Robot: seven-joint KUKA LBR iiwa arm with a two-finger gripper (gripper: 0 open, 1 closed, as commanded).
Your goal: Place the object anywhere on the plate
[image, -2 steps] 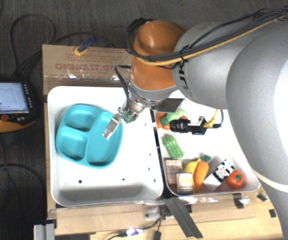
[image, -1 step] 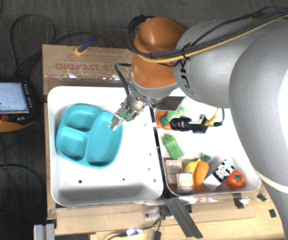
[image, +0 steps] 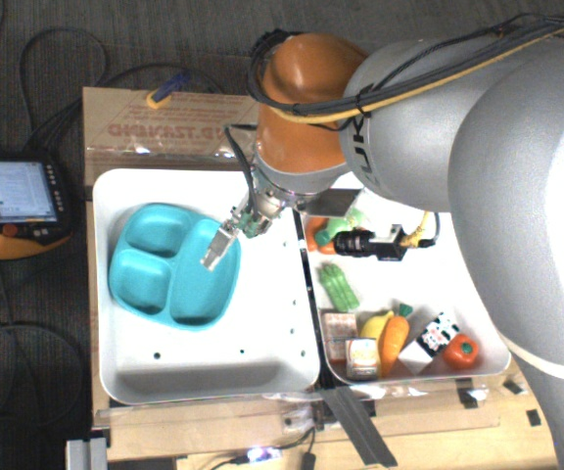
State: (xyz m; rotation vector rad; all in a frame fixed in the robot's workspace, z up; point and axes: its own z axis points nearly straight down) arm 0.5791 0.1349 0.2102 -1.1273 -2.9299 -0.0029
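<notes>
While the two-finger gripper (image: pixel 225 240) hovers over the right edge of the turquoise divided plastic plate (image: pixel 169 267), grip state indeterminate; placement step apparently underway, requiring release there.

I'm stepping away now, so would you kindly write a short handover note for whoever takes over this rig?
Tool: over the right part of the blue plate in the left bin; something green sits by its fingers, but a grasp cannot be confirmed.
Things: the plate has three compartments, and nothing lies in them. The right bin holds toy food: a carrot, tomato, green vegetable and others.
Done: no object rests on the plate.
Left: check the grasp, then set the object on the plate.
</notes>
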